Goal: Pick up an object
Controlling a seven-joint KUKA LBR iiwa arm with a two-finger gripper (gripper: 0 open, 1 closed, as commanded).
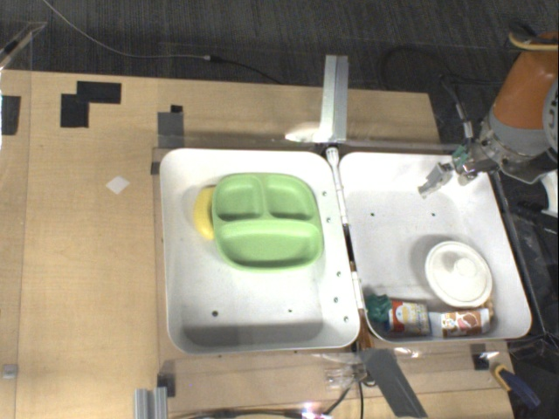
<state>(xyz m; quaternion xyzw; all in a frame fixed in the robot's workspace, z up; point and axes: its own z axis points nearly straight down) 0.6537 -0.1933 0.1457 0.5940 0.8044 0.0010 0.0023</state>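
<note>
Silver-grey metal is what you see at the working end: the two-finger gripper (pixel 439 180) sits at the upper right of the right-hand shallow white bin (pixel 384 190), roughly two o'clock from that bin's centre. Its fingers look spread apart, with bare bin floor showing past them and nothing between them, so you should count it as carrying nothing. Behind it, toward three o'clock, the orange band above the wrist (pixel 524 90) leads off the frame edge.

Moving outward, the nearest candidates all lie in the same bin, toward its near side. The round white lidded bowl (pixel 458 273) rests at about five o'clock from the gripper, well apart from it. Along the bin's front wall at six o'clock lie two small bottles on their sides, one with a red and white label (pixel 407 318) and one with a brownish label (pixel 464 322), just beside each other, with a dark green object (pixel 377 306) at their left end; its kind is too small to tell.

Further out, at nine o'clock, the left-hand white bin (pixel 188 260) holds a green plastic divided tray (pixel 265 220) lying over a yellow object (pixel 203 213) that peeks out from its left edge.

You can judge the task as barely begun: nothing is lifted, no object is touched, and the choice, approach, closing and raising all remain.
</note>
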